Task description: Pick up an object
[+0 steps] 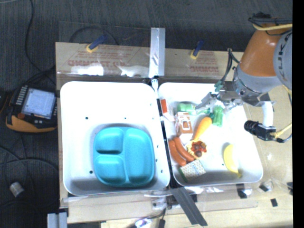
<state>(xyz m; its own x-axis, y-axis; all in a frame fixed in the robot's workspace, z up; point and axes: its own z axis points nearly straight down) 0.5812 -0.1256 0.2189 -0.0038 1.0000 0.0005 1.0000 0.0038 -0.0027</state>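
Note:
My gripper point(219, 102) hangs over the upper middle of the right bin point(251, 144), its two grey fingers spread apart, so it is open. Just below it lies a small green cylinder point(217, 117), close to the fingers but not held. An orange carrot point(202, 128) lies beside that. Further left are a green piece point(186, 107) and a small orange-and-white carton point(184, 123). Two sausages point(179, 151), a red berry cluster point(198, 147), a wrapped sandwich piece point(192, 169) and a yellow banana point(230, 158) lie toward the front.
The left bin point(78, 103) holds a blue divided tray point(124, 156). A wall point(159, 122) separates the two bins. The grey and orange arm point(263, 56) comes in from the upper right. A black fitting point(259, 128) sits by the right bin's rim.

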